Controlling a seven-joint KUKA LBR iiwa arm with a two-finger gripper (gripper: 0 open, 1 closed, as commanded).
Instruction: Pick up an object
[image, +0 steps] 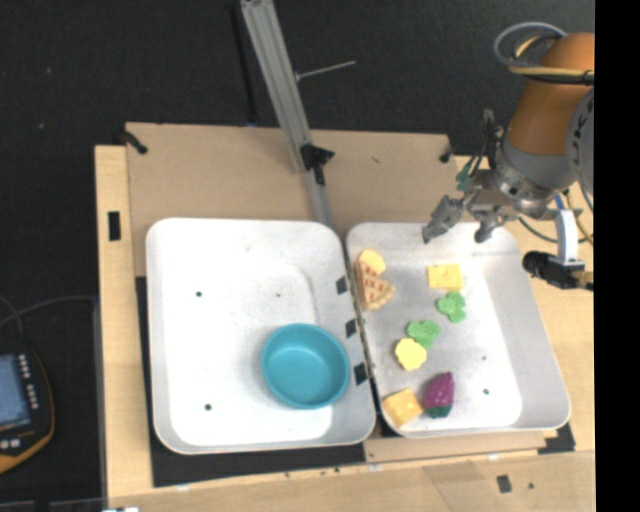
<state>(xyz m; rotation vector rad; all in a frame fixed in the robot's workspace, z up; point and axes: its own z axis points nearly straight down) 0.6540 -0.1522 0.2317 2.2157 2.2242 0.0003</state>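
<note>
Gripper (459, 229) hangs spread and empty over right bin (520, 330); nearest yellow block (445, 276) looks light, rigid, likely slippery, so pinch across its flat opposite sides.

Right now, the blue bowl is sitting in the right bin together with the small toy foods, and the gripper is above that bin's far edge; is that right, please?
Not quite: the camera view shows the blue bowl in the left bin, apart from the toy foods. The rest holds: those lie in the right bin, with the gripper above its far edge.
</note>
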